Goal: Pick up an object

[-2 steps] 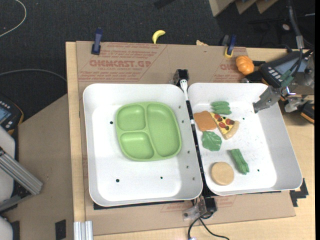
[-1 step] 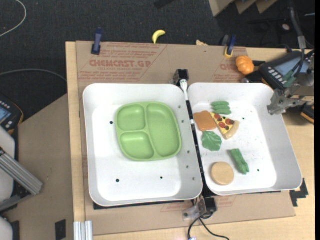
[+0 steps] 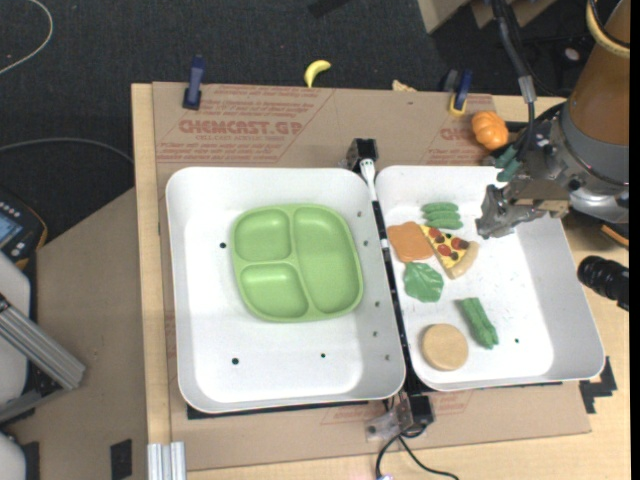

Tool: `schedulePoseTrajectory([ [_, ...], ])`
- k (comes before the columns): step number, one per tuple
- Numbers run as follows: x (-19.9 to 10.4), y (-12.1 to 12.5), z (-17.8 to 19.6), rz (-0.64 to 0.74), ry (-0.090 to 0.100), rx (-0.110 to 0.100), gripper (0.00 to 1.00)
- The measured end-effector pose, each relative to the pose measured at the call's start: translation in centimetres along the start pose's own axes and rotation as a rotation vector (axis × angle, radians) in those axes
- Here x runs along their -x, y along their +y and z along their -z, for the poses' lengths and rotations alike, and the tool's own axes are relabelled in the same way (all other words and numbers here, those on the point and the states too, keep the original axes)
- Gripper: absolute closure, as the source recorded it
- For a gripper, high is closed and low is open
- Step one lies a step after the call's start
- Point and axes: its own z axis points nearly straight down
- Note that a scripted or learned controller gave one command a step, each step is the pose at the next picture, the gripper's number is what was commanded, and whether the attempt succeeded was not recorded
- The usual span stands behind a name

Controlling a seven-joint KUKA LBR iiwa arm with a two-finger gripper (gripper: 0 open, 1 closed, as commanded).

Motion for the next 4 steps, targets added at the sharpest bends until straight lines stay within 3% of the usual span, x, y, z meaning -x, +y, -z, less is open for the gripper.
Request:
schedulePoseTrajectory([
  [1,-5.3,-1.4,-7.5,-0.004,-0.001,-0.009,1.0],
  [2,-13.4,-1.1,4.8,0.002,0.003,0.017,1.0],
  [3,-12.9,-1.1,5.1,-0.008,-0.003,0.005,1.0],
  [4,-11.9,-1.2,9.3,-0.009,-0.002,0.009,1.0],
])
